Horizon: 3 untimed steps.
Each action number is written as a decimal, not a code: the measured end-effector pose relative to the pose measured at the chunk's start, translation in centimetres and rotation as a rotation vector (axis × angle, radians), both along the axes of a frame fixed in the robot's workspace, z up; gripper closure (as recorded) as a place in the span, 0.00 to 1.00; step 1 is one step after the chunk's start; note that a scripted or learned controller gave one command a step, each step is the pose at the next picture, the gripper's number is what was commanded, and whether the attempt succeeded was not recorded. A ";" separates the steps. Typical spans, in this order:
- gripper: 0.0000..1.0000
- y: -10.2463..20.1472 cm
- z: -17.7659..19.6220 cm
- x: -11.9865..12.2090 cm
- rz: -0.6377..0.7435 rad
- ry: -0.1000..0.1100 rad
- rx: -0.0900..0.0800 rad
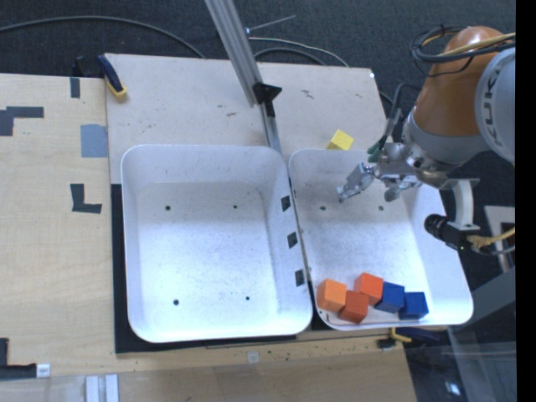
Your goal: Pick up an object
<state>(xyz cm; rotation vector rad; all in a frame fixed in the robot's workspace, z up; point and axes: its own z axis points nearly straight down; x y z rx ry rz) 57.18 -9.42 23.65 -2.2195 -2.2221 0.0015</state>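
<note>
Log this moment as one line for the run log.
claw: open, holding nothing, above right bin far end | blocks: clustered at near end | yellow block: on bench outside bins

Two shallow white plastic bins sit side by side, the left bin [138,224] and the right bin [435,262]. Three orange cubes [352,296] and two blue cubes [400,299] lie clustered in the right bin. One yellow block [340,140] lies on the bench, outside the bins.

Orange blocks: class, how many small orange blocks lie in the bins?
3, clustered at the right bin's near edge: left orange block, middle orange block, rear orange block. Others might hide behind them.
</note>
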 end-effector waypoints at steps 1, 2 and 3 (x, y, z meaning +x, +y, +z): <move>0.00 -9.1 -7.5 -1.4 -0.008 0.007 -0.003; 0.00 -10.4 0.4 3.5 0.002 -0.010 -0.004; 0.00 -9.0 -9.8 6.4 0.001 0.007 0.001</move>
